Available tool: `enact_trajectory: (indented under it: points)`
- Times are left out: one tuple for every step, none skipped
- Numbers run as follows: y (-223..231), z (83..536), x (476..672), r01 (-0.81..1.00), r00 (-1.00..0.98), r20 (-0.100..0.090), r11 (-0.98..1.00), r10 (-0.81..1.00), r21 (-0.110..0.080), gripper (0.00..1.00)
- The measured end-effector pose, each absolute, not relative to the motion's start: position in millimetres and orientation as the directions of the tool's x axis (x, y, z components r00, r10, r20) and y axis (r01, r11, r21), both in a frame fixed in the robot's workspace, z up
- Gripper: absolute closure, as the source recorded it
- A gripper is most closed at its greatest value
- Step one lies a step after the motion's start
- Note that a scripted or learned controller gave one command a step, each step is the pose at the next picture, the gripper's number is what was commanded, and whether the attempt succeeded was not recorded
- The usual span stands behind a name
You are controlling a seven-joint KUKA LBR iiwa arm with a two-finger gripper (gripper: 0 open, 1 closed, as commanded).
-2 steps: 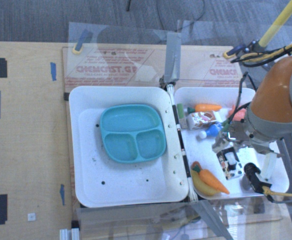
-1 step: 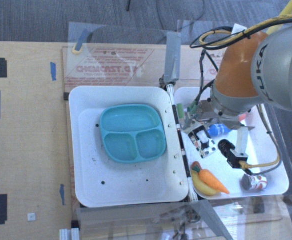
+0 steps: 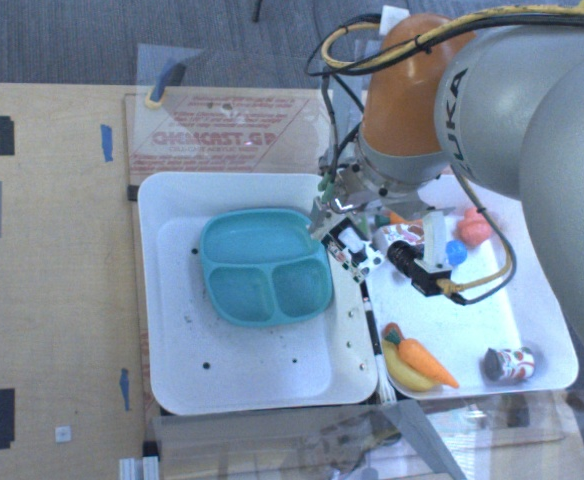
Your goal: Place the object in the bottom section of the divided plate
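KUKA arm's tool [image 3: 350,240] poised at the 3 o'clock rim of the teal divided plate [image 3: 242,288], inside the left bin [image 3: 157,268] on the bench [image 3: 52,268]. Impossible to tell from this slant whether open or closed, with the wrist hiding most of it, and nothing seen in its grip. No telling either which object is meant for the plate, perhaps one of those lying in the right bin [image 3: 532,308]. Judged to be at the approach step, placing not yet done, with the plate's two lower compartments, at 5 and 7 o'clock of its centre, both bare. Next move, on that reading: with a load, a short shift toward 8 o'clock over a lower compartment, then a low release; with none, a swing back toward 3 o'clock for a pick. Around: a carrot [image 3: 427,360] and a banana [image 3: 404,368] touching at the right bin's 7 o'clock corner, a small tin [image 3: 509,365] near 5 o'clock, a pink-red ball [image 3: 475,228] and a blue piece [image 3: 456,252] just beside each other, close under the arm. In the way: the plate's raised dividers, the ridge between the two bins just below the tool, and the arm's own bulk over the right bin's upper half.
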State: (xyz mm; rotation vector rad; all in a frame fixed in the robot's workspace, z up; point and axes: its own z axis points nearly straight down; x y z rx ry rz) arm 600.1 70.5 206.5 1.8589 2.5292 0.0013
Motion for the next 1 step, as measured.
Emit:
enact_trajectory:
  points:
    - [71.0, 206.6, 600.0, 0.954, -0.300, -0.002, 0.300, 0.954, 0.002, 0.00]
